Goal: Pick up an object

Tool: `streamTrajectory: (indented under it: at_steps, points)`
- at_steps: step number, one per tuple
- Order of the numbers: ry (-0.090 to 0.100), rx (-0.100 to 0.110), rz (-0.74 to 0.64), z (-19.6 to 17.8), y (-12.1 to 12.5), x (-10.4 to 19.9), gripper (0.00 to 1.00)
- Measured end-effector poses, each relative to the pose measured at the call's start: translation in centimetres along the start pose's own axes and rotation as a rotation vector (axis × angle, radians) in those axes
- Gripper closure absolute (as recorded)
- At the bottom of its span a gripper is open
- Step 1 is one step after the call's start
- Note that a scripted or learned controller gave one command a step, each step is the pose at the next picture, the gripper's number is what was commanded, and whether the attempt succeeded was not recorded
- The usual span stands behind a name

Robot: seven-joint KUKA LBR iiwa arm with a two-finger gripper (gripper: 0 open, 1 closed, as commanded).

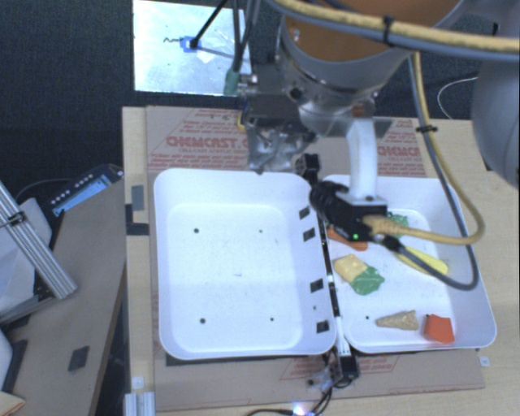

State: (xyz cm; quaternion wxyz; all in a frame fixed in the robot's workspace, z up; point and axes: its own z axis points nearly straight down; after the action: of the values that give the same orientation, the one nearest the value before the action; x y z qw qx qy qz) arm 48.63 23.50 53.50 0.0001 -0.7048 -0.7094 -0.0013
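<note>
- The grey arm point(341, 57) with its orange band point(366, 20) reaches in from the right and fills the top middle of the view, hanging over the far edge of the two bins.
- The claw point(272, 154) sits just above the far rim of the left bin point(236, 268), near that bin's far right corner; it is a blurred, dark metallic lump, so I cannot tell whether it is released or clenched, and nothing can be made out in it.
- The right bin point(467, 313) holds the loose objects, all in its nearer half or middle.
- A yellow block point(348, 266) lies near the divider between the bins, with a green piece point(369, 281) touching its right side.
- A tan wedge point(398, 320) lies nearer the front rim, and an orange block point(439, 327) sits just beside it to the right.
- A slim yellow stick point(426, 261) lies at a slant toward the right wall.
- A small green object point(398, 218) peeks out behind the cable.
- A black fitting point(345, 213) on a white post point(362, 162) stands over the far part of the right bin, and a yellow cable point(431, 237) loops from it.
- The bins rest on a cardboard sheet point(199, 138) on the bench point(89, 268).
</note>
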Motion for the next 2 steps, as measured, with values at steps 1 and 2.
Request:
streamTrajectory:
  at_steps: [1,2]
  points:
    - [-0.001,0.000,0.001,0.00,0.00,-0.09,1.00]
    - [-0.001,0.000,0.001,0.00,0.00,-0.09,1.00]
